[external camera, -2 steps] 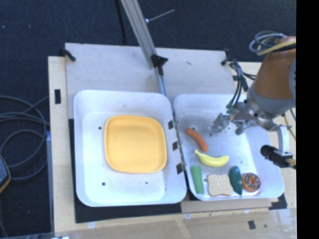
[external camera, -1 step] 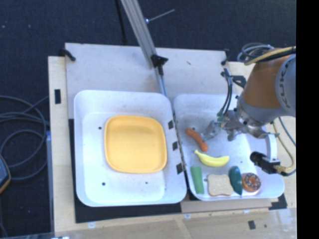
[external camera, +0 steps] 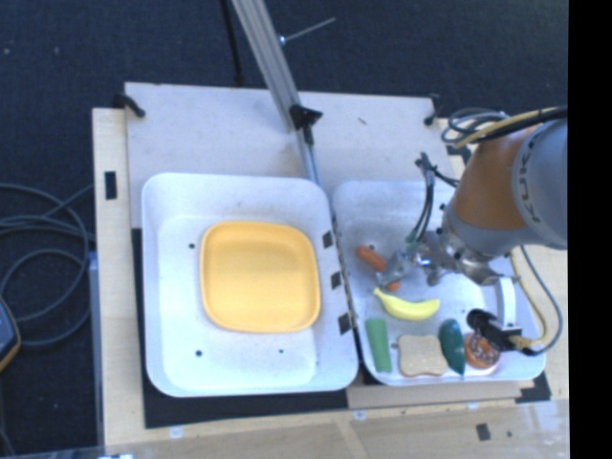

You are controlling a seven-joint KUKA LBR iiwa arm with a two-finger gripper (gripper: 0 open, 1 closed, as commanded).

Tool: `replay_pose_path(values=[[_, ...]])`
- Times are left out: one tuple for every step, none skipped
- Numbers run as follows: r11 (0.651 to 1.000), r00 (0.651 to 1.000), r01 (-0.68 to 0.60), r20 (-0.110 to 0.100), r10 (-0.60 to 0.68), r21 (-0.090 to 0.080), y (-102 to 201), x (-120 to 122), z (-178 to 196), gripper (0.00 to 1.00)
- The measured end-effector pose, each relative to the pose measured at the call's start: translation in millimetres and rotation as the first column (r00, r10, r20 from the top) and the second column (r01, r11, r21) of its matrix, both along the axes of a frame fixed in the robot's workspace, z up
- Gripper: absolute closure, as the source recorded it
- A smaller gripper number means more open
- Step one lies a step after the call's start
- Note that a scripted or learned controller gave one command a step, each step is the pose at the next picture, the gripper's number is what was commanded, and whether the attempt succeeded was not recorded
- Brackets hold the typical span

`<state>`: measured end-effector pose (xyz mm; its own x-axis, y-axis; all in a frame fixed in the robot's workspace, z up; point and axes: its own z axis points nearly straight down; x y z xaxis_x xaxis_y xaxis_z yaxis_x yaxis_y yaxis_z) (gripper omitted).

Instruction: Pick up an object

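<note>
A pale wooden surface [external camera: 229,122] is sitting on a dark floor [external camera: 57,36], and thin cables [external camera: 38,256] are curling on that floor far to the left of the fingers. Two white bins are lying side by side on the surface. The fingers [external camera: 406,264] are hanging over the right bin [external camera: 382,199], near its middle, and it is too blurry to tell if they are released or clenched. The grey arm [external camera: 502,194] with its orange band is reaching in from the right, behind the fingers. A small orange carrot [external camera: 371,256] is lying just to the left of the fingers. A yellow banana [external camera: 409,305] is lying just below them, near but not seen between them. Lower still, a slice of toast [external camera: 419,356] is resting by the bin's front edge, with a light green stick [external camera: 378,343] to its left and a dark green piece [external camera: 452,345] to its right. A round reddish thing [external camera: 482,350] is sitting further right of that. The left bin [external camera: 172,208] is well to the left of the fingers, and a yellow square plate [external camera: 259,275] is lying in it. A silver pole [external camera: 273,60] is leaning up from the place between the bins, above and left of the fingers.
</note>
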<state>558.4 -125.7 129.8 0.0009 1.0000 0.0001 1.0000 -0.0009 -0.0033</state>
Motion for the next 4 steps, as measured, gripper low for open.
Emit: replay_pose_path(values=[[1.000, 1.000, -0.001, 0.007, 0.001, -0.001, -0.6, 1.1, -27.9, 0.00], [1.000, 1.000, 0.001, 0.007, -0.001, 0.000, -1.0, 1.0, -17.7, 1.00], [1.000, 1.000, -0.001, 0.009, 0.001, -0.001, 4.7, -5.6, 36.7, 1.00], [1.000, 1.000, -0.002, 0.010, 0.002, -0.001, 12.9, -1.3, 94.3, 1.00]])
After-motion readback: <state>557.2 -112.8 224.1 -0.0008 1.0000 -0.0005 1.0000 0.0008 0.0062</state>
